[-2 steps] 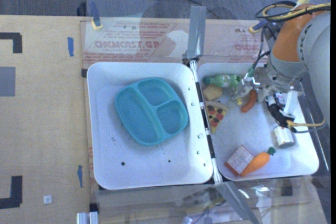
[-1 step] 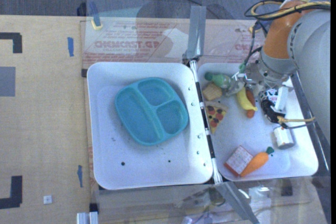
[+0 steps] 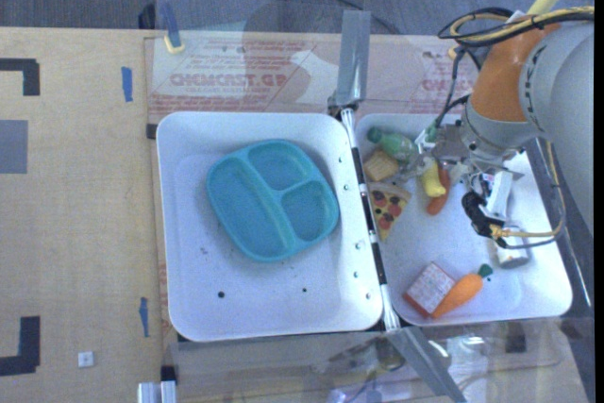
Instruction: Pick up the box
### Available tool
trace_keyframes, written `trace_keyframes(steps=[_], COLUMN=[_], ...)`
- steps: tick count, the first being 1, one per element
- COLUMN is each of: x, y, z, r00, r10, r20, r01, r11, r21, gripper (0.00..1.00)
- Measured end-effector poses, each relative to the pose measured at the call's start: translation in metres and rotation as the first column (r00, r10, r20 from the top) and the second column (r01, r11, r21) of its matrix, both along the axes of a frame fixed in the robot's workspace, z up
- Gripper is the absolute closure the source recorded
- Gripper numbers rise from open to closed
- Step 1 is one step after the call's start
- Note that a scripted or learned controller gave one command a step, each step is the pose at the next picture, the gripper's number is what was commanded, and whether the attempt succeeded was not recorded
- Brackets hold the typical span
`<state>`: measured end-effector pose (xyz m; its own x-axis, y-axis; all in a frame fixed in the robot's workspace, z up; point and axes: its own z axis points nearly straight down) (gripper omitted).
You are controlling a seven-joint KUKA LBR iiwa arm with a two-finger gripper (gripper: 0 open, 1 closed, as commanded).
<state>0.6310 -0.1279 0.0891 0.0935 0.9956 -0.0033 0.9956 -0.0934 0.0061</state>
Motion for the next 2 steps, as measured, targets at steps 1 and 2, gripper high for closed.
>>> trace_keyframes(steps=[1,2], x=[-0.054,-0.142], y=[0.031,0.022], z=[0.023,0.002], r00=[0.988,0.999], r10=[0.155,0.047], r20=[-0.007,0.010], r01=[-0.155,-0.047], r11=[0.988,0.999], r21=[0.005,0.003], gripper=[0.00,0.00])
